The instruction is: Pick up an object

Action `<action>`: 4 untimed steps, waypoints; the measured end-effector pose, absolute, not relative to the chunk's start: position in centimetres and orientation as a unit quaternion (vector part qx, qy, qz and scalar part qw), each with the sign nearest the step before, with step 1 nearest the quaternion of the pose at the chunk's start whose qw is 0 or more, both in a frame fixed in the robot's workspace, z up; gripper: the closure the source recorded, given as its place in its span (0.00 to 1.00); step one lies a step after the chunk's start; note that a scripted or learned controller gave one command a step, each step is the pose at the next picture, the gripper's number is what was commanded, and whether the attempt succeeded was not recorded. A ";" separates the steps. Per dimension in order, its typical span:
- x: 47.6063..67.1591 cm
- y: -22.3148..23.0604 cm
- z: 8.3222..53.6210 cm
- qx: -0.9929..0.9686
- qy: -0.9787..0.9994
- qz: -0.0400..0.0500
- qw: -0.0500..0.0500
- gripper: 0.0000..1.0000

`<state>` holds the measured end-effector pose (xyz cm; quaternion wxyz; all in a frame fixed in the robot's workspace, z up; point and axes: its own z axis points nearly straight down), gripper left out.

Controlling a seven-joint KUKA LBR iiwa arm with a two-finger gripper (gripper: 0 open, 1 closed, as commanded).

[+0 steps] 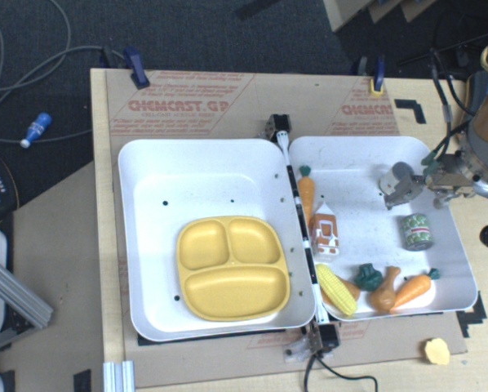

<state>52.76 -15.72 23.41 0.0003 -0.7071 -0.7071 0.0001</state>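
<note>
2 white bins sit on the tabletop. The left bin holds 1 yellow plate with 3 compartments. The right bin holds 2 carrots, 1 by its left wall and 1 near its bottom right corner, 1 carton, 1 corn cob, 1 can, 1 broccoli piece and 1 brown drumstick. 1 small yellow piece lies at the tabletop's bottom right corner. 2 blue clamps grip its top edge, 1 at the left and 1 at the right.

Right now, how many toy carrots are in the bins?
2, both in the right bin. One carrot lies along its left wall, near the small carton. The other carrot lies at the front edge, right of the drumstick. None looks hidden.
</note>
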 end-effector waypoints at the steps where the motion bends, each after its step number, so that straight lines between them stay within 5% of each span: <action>1: 55.9 -20.3 12.3 -0.708 -0.706 0.002 0.002 0.00; 2: 52.9 -21.4 8.2 -0.707 -0.707 0.000 0.004 0.00; 3: 53.1 -21.4 9.6 -0.707 -0.707 -0.001 -0.001 1.00; 4: 59.4 -16.8 9.5 -0.705 -0.710 -0.002 -0.002 1.00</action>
